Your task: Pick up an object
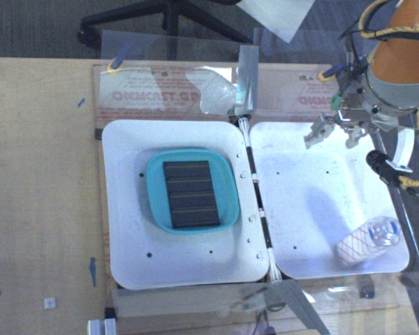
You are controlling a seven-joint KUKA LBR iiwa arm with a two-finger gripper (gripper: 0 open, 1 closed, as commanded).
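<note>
The pincer [333,132] is held open and empty above the right bin [293,257]; a descent toward the bottle [367,243] is needed next.

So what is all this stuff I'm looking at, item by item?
Bins: two, white, side by side on the bench, left bin and right bin.
Dish: one, turquoise, in the middle of the left bin.
Ridged block: one, dark grey, lying in the dish.
Bottle: one, clear with a red-and-white patterned label, lying on its side in the near right corner of the right bin.
Bench: one, light wood, under both bins.
Office chair base: one, black, on the floor beyond the bench.
Arm: one, grey with an orange band, at the right.
Tool: one, metal, above the far right part of the right bin, fingers apart with nothing between them.
</note>
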